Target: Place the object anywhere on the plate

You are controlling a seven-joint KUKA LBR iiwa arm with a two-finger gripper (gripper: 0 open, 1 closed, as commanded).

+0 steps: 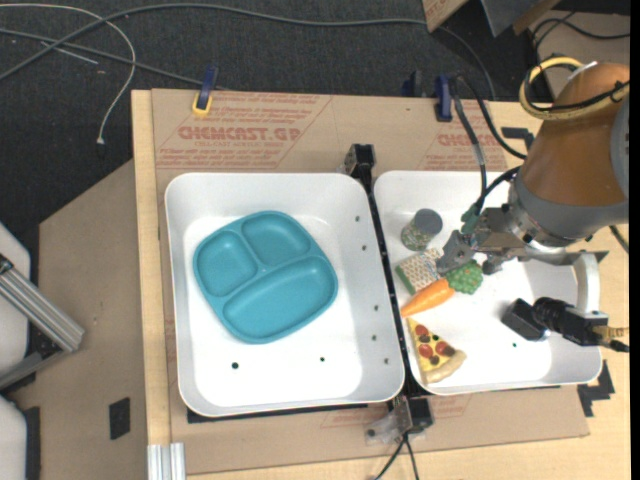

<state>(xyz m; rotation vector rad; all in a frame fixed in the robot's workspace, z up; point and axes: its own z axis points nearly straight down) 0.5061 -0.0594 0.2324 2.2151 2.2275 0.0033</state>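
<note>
A blue three-compartment plate (265, 275) lies in the left bin (190, 358) with nothing on it. My gripper (463, 255) hangs low over the right bin (500, 368), directly above a green broccoli piece (466, 281) and touching or nearly touching its top. An orange carrot (429, 296) lies just left of the broccoli. A pizza slice (436, 350) rests near the bin's front left corner. A grey can (424, 227) and a green-and-white patterned piece (417, 268) sit at the left side of that bin.
The ridge between the two bins (385, 268) separates the plate from the objects. The arm's orange-banded wrist (580, 158) covers the right bin's back right part. Cardboard (260, 128) surrounds both bins.
</note>
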